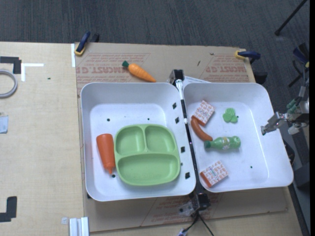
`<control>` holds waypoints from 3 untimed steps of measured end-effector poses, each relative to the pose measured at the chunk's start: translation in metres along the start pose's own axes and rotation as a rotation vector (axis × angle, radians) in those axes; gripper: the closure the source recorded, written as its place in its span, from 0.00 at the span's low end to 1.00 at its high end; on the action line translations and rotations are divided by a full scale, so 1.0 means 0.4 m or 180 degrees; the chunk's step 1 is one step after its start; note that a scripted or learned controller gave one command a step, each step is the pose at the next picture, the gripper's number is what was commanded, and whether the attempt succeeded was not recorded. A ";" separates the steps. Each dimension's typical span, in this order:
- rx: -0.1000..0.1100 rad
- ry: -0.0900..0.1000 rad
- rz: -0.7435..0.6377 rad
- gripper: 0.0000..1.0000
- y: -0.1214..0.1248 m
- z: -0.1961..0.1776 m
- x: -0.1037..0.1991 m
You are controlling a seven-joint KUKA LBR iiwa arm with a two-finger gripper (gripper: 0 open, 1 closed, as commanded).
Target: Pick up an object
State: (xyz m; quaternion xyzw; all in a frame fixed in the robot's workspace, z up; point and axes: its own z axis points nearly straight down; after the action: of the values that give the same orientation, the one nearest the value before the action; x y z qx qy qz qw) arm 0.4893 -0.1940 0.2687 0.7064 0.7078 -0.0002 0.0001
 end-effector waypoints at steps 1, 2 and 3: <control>-0.0004 -0.0003 -0.0032 0.00 0.193 0.137 0.087; -0.0031 -0.0004 -0.0267 0.00 0.328 0.430 0.177; -0.0019 -0.0003 -0.0264 1.00 0.325 0.410 0.177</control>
State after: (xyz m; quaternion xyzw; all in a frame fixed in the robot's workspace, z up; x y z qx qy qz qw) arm 0.6193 -0.1231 0.1047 0.6765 0.7364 0.0015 0.0025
